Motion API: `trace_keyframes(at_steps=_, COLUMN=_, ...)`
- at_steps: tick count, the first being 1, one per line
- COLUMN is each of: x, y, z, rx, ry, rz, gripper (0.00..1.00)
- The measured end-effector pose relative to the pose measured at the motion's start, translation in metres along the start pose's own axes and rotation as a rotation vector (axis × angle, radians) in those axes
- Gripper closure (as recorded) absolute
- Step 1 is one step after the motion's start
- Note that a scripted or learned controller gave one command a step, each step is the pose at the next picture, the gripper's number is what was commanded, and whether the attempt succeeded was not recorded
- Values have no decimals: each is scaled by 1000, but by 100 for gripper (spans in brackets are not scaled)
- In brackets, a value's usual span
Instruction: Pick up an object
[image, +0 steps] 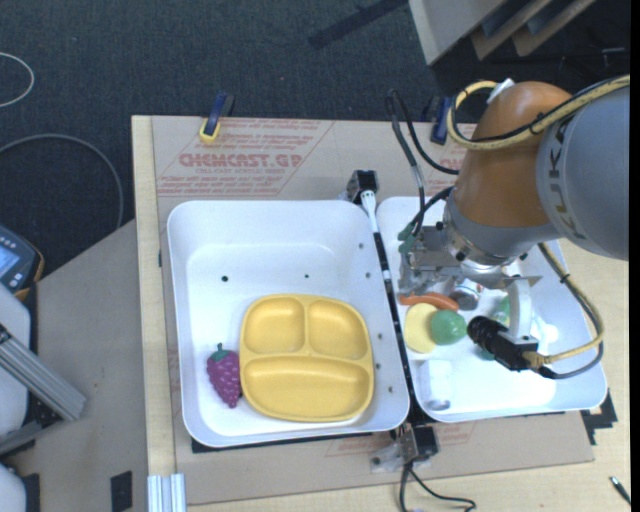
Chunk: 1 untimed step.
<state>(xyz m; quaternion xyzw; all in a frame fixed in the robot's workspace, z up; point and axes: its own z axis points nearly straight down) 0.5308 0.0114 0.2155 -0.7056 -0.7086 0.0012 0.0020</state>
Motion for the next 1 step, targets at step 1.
trace_keyframes(at_steps=1, x=31, y=-53, z=-142, rx=-18, ry=2, rz=-3, gripper=100)
